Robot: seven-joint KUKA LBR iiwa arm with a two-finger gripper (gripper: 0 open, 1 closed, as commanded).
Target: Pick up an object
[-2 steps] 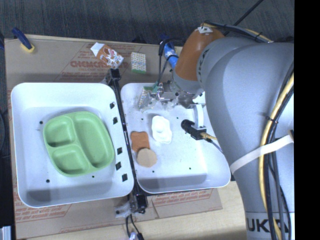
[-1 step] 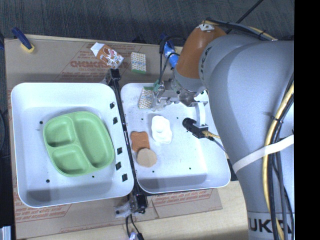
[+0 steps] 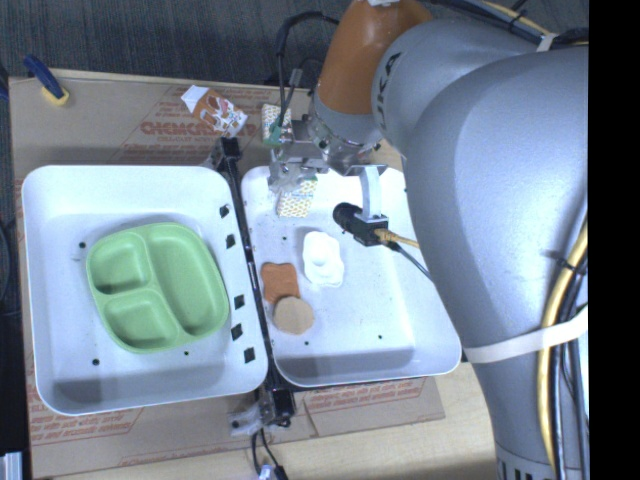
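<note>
While upright, patterned packet (image 3: 294,202) under end effector (image 3: 290,171).

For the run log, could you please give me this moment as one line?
gripper low over right bin's far end, above patterned packet | white piece, brown pieces lying loose | green tray in left bin

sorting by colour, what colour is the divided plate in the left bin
Light green; the plate shows clearly in the camera view.

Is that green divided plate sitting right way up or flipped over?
Right way up: the green plate lies flat in the left bin, its three hollow compartments facing the camera.
</note>
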